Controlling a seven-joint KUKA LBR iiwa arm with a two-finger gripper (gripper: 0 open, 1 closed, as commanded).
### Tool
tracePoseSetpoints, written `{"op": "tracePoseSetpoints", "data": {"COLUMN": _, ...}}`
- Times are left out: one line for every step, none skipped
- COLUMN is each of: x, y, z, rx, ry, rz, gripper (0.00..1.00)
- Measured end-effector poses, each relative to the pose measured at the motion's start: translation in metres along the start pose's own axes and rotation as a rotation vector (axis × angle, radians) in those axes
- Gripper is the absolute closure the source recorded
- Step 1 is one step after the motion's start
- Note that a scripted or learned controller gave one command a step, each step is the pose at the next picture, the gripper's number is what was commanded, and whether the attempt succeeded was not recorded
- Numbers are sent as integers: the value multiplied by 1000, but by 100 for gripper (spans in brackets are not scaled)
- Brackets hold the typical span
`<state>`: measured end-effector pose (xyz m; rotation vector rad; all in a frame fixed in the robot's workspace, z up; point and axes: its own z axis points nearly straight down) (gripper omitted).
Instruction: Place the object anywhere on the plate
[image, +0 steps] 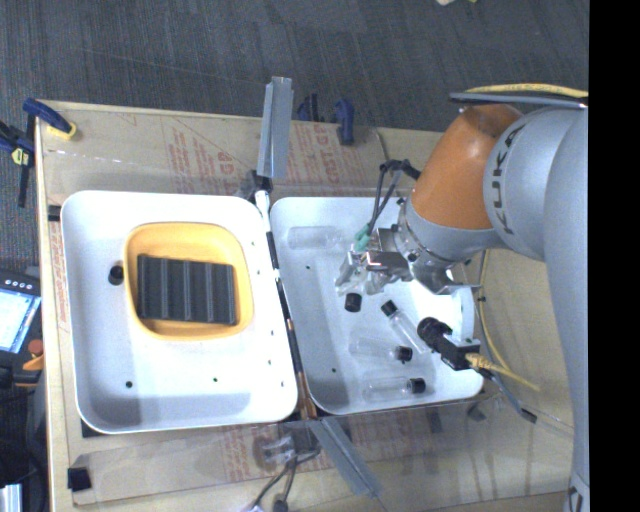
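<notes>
In the left bin (90, 390) a yellow plate (185, 240) sits near its far edge. The gripper (362, 272) hovers mid right bin (310, 300) above small dark-capped vials (392, 312); its grip I cannot tell. Picking seems underway; carrying leftward follows.

Open room over the left bin, clutter crowding the right

The yellow plate (187, 240) with its dark ridged insert (187, 288) is sitting unobstructed in the left bin (90, 390), leaving bare white floor all around it. In the right bin (320, 385), the arm (480, 190) and hand (365, 268) are hanging over the middle, with small clear, black-capped vials (395, 312) lying scattered near the right wall; the near-left corner is lying open.
</notes>
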<state>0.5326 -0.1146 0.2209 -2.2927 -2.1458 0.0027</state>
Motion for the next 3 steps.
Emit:
{"op": "tracePoseSetpoints", "data": {"x": 59, "y": 14, "z": -22, "rx": 2, "ry": 1, "rz": -77, "gripper": 100}}
{"op": "tracePoseSetpoints", "data": {"x": 122, "y": 75, "z": 26, "rx": 2, "ry": 0, "rz": -232, "gripper": 100}}
{"op": "tracePoseSetpoints", "data": {"x": 122, "y": 75, "z": 26, "rx": 1, "ry": 0, "rz": -232, "gripper": 0}}
